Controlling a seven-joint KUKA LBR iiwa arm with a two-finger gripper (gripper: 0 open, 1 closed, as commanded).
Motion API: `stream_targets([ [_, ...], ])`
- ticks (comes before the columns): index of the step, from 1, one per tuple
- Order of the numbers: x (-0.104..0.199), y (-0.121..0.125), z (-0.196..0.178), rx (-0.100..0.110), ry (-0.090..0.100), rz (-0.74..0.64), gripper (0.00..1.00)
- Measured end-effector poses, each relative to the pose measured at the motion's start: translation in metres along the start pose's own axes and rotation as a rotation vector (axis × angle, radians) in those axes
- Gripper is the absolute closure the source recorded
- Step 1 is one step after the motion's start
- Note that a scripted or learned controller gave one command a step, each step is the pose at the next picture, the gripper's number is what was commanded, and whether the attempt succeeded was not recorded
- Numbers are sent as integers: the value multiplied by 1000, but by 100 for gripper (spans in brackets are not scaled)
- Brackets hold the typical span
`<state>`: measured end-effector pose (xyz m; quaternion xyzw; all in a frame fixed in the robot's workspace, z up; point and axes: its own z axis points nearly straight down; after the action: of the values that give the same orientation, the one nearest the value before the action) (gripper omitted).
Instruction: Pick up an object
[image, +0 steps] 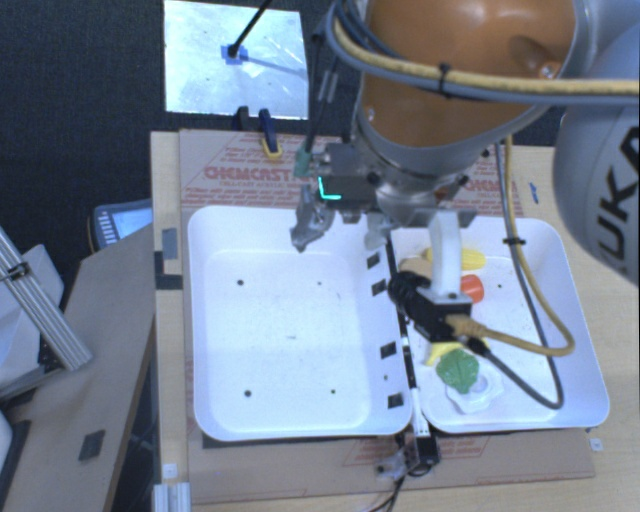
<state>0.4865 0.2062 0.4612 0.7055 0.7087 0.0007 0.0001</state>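
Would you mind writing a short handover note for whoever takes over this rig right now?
Gripper: up above the far end of the divider between the two bins, nothing visible between its fingers; open or shut cannot be read.
Objects: all in the right bin. A green leafy piece lies on a white piece near the front; a yellow piece and an orange-red piece sit further back, partly hidden by the arm's hardware.
Done: nothing picked up.
Left: grasp one object and lift it.

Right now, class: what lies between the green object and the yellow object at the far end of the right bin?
In the camera view, between the green object and the far yellow object sit an orange-red object and a black fitting with yellow cable.
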Motion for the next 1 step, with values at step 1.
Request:
stream_targets([
  [1, 0, 1, -11, -3, 1, -3, 100],
])
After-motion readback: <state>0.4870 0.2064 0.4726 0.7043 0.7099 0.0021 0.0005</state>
